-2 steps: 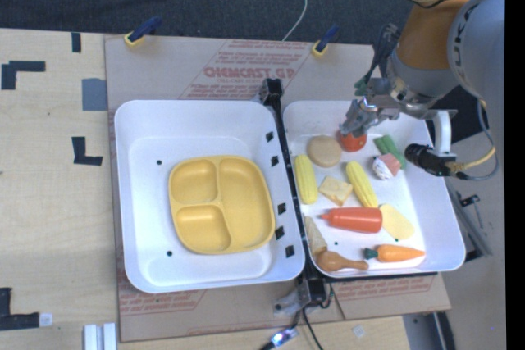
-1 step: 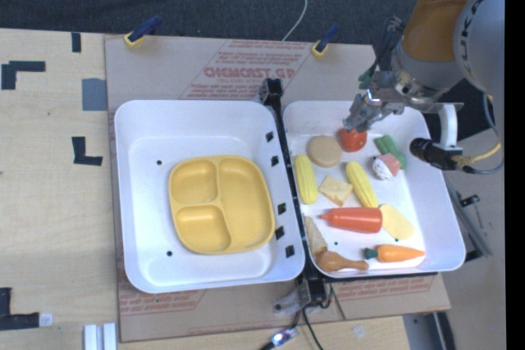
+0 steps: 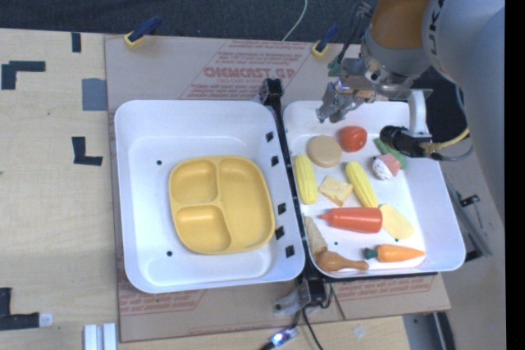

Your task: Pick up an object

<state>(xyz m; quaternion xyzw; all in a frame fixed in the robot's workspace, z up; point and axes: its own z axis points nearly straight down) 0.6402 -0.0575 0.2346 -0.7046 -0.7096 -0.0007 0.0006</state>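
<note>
Left bin held a yellow tray. Right bin held crowded toy food. Hand hovered over its far-left corner, beside the tomato; grip state: cannot tell. Risk: tight packing could make the hand nudge neighbours and miss.

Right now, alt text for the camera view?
A grey arm's gripper hangs over the far edge of the right bin, which holds toy food including a tomato, corn cobs and a carrot. The left bin holds a yellow divided tray.
</note>
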